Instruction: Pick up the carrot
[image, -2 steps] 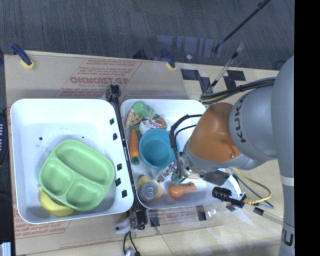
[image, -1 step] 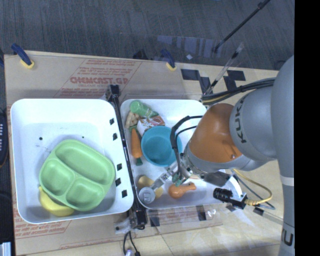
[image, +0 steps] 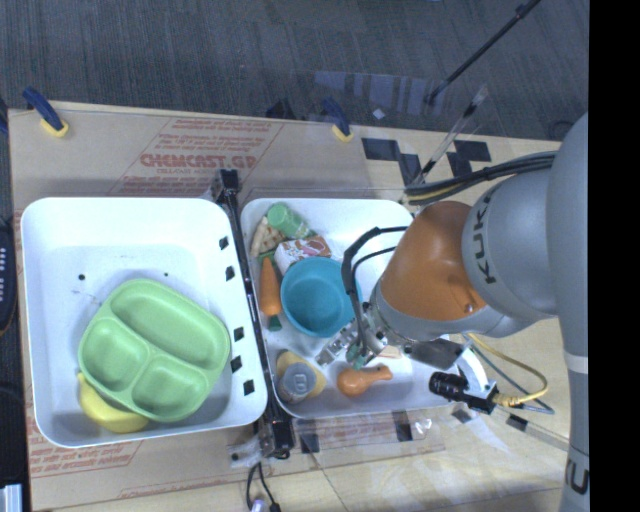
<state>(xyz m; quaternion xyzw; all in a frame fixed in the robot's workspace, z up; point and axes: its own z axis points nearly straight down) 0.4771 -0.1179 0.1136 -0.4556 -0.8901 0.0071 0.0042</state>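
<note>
The carrot (image: 270, 289), a slim orange stick, lies in the right bin (image: 385, 215) against its left wall, just left of a blue cup (image: 314, 296). My gripper (image: 348, 347) hangs low in the same bin, below and right of the cup, about a cup's width from the carrot and not touching it. Nothing shows between it and the carrot except the cup's rim. The orange wrist band and grey arm cover the bin's right half.
Around the gripper lie an orange drumstick-shaped toy (image: 362, 380), a small can (image: 298, 381) and a yellow piece (image: 287, 362). A green item (image: 281, 216) and a food packet (image: 297, 246) sit at the bin's back. The left bin (image: 60, 240) holds a green divided plate (image: 155, 345) over a yellow object (image: 110, 412).
</note>
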